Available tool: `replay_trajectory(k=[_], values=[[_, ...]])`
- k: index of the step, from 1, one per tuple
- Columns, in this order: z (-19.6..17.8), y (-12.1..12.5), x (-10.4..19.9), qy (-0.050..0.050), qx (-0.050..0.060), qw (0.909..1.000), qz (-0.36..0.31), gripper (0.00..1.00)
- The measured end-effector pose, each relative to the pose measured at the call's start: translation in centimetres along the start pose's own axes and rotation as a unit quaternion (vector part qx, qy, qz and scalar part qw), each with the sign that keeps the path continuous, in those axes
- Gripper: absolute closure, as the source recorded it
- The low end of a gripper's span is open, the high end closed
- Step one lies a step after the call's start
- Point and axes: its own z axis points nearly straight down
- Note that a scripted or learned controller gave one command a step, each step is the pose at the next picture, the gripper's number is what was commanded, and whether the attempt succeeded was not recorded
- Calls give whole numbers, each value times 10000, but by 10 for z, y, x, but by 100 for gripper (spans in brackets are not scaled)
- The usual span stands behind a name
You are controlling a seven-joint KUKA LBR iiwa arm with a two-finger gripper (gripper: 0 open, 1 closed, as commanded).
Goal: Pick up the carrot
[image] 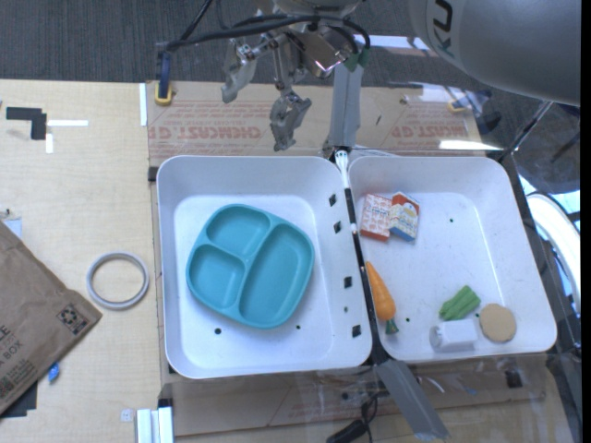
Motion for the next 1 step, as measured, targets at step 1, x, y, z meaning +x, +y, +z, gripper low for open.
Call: replay_trajectory(k=[1], values=[[65, 4, 18, 13, -7, 9999, 121, 0]])
